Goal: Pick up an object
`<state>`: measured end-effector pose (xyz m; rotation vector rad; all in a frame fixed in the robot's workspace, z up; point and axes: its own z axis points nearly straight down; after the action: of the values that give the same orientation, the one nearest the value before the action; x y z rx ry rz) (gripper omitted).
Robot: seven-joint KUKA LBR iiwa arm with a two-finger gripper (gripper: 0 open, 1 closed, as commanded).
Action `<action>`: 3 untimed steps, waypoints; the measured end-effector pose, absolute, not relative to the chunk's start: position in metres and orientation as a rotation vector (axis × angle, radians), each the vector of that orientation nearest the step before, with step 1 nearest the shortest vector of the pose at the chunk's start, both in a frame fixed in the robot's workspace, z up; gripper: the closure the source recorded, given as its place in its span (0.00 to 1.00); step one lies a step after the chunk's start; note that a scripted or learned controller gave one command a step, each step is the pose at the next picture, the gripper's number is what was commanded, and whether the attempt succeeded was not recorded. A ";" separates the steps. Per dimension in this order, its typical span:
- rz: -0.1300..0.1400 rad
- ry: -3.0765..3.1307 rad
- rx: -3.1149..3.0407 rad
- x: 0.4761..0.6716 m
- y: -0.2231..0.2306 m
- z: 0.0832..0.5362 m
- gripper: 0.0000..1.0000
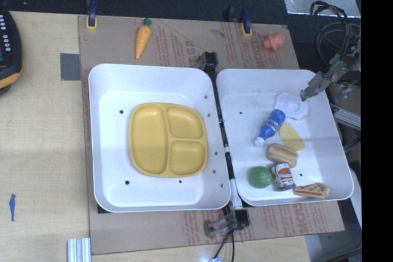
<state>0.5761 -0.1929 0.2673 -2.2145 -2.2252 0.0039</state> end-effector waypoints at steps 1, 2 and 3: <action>0.009 -2.226 -2.203 0.586 -0.142 0.170 0.00; 0.011 -2.221 -2.209 0.575 -0.140 0.095 0.00; 0.006 -2.224 -2.216 0.578 -0.142 0.111 1.00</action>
<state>0.5778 -0.1421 0.1106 -2.2161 -2.2242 0.0056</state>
